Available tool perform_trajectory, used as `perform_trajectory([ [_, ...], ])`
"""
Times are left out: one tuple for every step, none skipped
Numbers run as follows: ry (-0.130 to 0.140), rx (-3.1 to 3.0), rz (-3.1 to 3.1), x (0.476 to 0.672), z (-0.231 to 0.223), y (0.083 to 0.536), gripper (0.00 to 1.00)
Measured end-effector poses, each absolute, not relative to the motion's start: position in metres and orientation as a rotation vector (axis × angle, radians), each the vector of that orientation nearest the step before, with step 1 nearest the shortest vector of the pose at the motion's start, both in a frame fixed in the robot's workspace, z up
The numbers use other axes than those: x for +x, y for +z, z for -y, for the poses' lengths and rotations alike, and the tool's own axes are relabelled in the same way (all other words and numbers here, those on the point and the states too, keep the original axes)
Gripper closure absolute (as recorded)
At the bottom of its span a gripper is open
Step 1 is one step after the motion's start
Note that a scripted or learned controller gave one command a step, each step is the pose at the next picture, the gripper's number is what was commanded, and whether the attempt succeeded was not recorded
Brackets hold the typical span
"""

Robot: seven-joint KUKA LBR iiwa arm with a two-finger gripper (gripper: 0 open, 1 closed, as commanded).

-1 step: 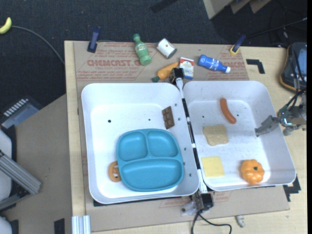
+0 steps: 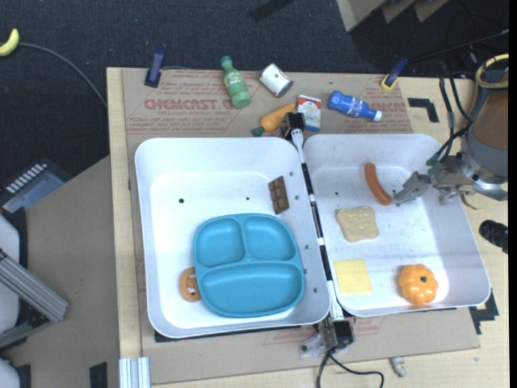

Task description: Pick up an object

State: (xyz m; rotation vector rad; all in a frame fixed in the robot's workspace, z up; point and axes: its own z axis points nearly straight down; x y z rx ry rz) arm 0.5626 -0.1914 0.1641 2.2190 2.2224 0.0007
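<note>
My gripper (image 2: 424, 194) hangs over the right bin (image 2: 452, 241) near its far right side. It is open, with nothing between its fingers. One fingertip (image 2: 401, 193) points left, close to a red sausage (image 2: 376, 183) lying at the bin's back. A beige bread slice (image 2: 357, 223) sits in the middle of that bin. At its front lie a yellow cheese square (image 2: 353, 276) and an orange pumpkin (image 2: 417, 284).
The left bin (image 2: 161, 176) holds a blue divided plate (image 2: 246, 263), a brown chocolate bar (image 2: 279, 194) and a pretzel (image 2: 189, 284) half under the plate. Behind the bins lie a green bottle (image 2: 236, 83), a white can (image 2: 275, 79), a carton (image 2: 308, 111) and a blue bottle (image 2: 354, 105).
</note>
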Motion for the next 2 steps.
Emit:
perform_trajectory([
  [0.001, 2.221, -2.224, 0.604, 0.146, 0.107, 0.0],
  [-0.001, 2.219, -2.223, 0.667, 0.15, 0.085, 0.0],
])
